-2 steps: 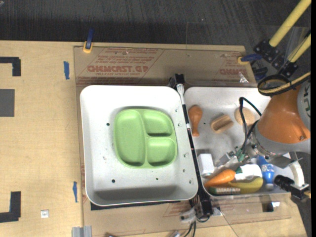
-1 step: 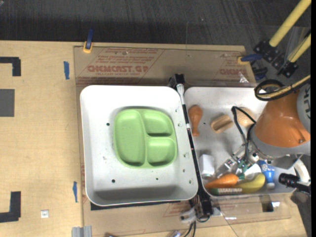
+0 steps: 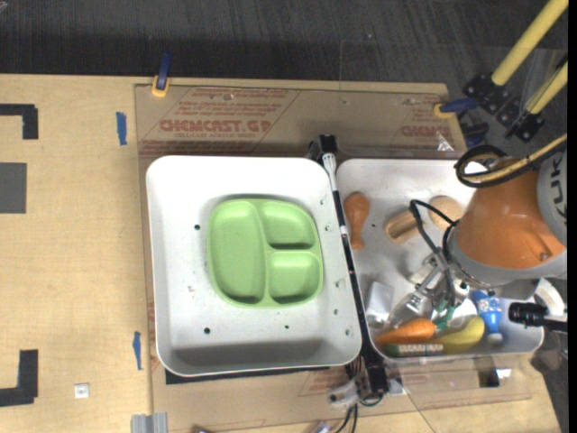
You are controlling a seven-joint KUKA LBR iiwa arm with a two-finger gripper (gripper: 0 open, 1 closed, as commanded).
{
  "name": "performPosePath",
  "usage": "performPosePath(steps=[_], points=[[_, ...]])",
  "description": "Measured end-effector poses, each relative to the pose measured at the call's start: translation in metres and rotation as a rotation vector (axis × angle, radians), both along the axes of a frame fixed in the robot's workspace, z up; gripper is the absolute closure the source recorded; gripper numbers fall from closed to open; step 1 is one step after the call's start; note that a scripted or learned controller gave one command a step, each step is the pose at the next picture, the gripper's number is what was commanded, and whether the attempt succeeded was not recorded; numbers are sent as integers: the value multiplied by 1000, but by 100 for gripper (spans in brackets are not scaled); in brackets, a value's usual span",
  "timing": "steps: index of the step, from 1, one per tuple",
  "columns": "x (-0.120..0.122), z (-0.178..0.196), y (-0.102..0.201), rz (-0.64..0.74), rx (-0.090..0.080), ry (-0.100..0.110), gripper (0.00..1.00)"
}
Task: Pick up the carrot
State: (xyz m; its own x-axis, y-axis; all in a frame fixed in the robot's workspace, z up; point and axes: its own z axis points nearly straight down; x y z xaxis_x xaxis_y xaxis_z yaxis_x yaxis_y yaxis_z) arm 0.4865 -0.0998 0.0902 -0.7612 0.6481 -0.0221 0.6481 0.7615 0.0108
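Two white bins are seen; "CHEMCAST GP" is printed in red on the bench (image 3: pixel 225 115) sheet. Jaws (image 3: pixel 425 298) hover above the carrot (image 3: pixel 407 330) at lower right; their state cannot be told.

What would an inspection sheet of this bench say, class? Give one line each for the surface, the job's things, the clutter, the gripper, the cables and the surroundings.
Surface: a brown bench board bears a left bin and a right bin, both white, side by side.
Job's things: the carrot lies along the right bin's near wall.
Clutter: a green divided plate sits in the left bin; a yellow banana-like item lies beside the carrot; an orange-brown piece and a tan piece lie farther back.
Gripper: the gripper hangs just above the carrot; finger state unclear.
Cables: a black cable loops off the wrist.
Surroundings: dark floor beyond the bench; blue tape marks on the board.
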Motion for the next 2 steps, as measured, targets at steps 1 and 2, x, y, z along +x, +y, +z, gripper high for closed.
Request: performPosePath(steps=[1,2], points=[[0,0,5,154,-4,2,0],[4,12,5,151,-8,-16,100]])
